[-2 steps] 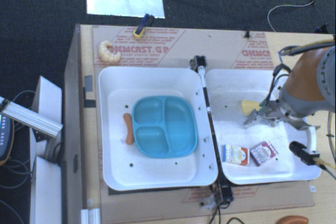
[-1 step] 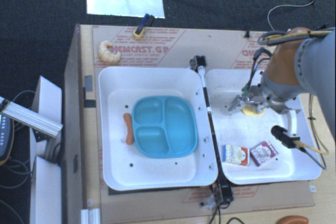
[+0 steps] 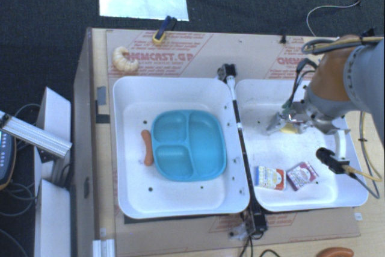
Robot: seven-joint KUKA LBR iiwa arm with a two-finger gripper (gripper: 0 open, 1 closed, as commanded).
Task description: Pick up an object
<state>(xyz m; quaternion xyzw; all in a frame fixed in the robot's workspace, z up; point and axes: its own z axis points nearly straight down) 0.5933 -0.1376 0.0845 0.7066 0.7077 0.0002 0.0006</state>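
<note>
Brown cardboard covered the surface under the two shallow white bins (image 3: 180,88). Inside the right bin, the jaws (image 3: 287,124) reached down at a small yellow block (image 3: 292,127); I could not tell their state. Next, squeeze and lift.

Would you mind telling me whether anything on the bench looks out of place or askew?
Two things sit outside the bins: a pale ridged, curled object lies on the cardboard behind the left bin, and a blue-and-yellow item lies near the bench's back edge. Inside the left bin, a sausage-like piece lies beside the blue tray, not in it.
</note>
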